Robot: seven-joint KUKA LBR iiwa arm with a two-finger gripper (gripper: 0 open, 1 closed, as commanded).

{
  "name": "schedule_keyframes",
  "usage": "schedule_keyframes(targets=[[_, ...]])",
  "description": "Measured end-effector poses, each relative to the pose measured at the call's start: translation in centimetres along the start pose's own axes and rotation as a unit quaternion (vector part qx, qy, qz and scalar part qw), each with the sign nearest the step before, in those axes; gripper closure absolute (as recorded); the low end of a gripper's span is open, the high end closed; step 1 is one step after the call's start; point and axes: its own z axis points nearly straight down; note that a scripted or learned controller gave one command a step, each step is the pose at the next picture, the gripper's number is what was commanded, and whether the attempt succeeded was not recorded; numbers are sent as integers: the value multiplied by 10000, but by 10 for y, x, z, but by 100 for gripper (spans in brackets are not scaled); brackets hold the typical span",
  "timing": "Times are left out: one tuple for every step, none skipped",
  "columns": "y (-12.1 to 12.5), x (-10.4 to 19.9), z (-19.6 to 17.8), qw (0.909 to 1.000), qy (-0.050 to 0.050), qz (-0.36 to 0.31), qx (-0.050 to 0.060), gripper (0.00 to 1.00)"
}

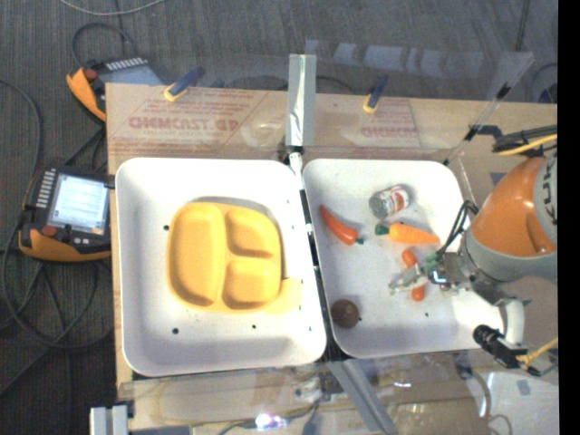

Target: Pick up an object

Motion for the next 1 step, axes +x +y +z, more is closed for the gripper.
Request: schedule_keyframes(targets=[[1, 0, -9, 10000, 7, 1, -6, 100]])
